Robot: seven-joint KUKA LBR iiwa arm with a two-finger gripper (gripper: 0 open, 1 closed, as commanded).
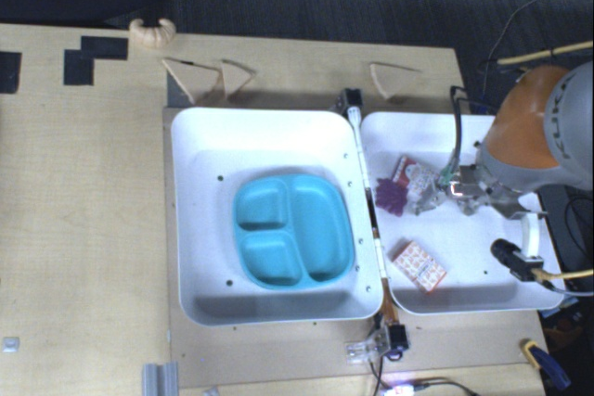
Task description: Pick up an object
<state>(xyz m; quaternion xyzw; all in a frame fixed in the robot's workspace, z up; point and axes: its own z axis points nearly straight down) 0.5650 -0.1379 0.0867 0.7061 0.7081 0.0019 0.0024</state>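
Observation:
In the right bin (483,292) lie three small things. A purple, bumpy object (391,196) sits by the left wall. A red and white packet (406,170) lies just behind it. A small box with a red and white pattern (419,264) rests nearer the front. My gripper (433,193) reaches in from the right and hangs low between the purple object and the packet, close to both. Whether it touches either one is unclear.
The left bin (200,199) holds a blue plate (293,230) with three compartments. A dividing rim (367,199) runs between the two bins. The grey and orange arm (529,139) covers the right bin's far right side. Bare wooden bench (83,227) stretches to the left.

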